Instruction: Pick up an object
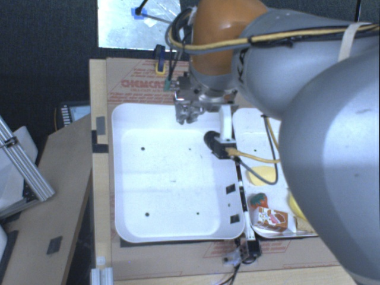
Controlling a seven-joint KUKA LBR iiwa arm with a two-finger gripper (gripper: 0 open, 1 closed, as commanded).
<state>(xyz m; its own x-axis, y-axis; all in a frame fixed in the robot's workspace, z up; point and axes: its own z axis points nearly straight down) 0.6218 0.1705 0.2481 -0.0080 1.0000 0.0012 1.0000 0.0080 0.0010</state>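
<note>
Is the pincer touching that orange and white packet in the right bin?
Apart. The camera view shows the pincer over the left bin's far edge, the packet well away, near the front.

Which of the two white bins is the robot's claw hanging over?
The left bin, the one fully in view. The gripper hangs over its far edge; the arm covers most of the right bin.

The left bin (166, 183) offers a broad bare floor with open room across its middle and near side. At its far right corner the gripper (189, 116) hangs just above the floor. The grey arm (309, 100) covers most of the right bin (255, 136), whose near corner holds a small orange-and-white packet (270, 217).
</note>
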